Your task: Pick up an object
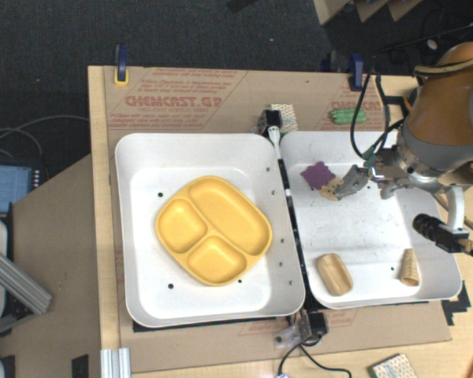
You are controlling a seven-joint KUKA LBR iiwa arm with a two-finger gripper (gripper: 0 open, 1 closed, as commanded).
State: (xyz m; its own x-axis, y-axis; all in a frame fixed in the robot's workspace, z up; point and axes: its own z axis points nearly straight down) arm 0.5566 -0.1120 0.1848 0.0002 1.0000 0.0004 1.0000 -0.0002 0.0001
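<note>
The right bin [378, 235] holds a purple piece [315, 174] at its back left, a tan roll [333, 274] at the front and a tan cone-shaped piece [410, 267] at the front right. My gripper [344, 187] reaches in from the right and hangs low, just right of the purple piece and close to its front edge. A small tan bit [328, 194] lies at the gripper's tip. I see nothing clearly held.
A yellow divided plate [213, 229] lies in the left bin [138, 211]. On the bench behind the right bin sits a green item [347, 116]. A black clip [270, 121] is at the back where the bins meet. Cables hang by the arm.
</note>
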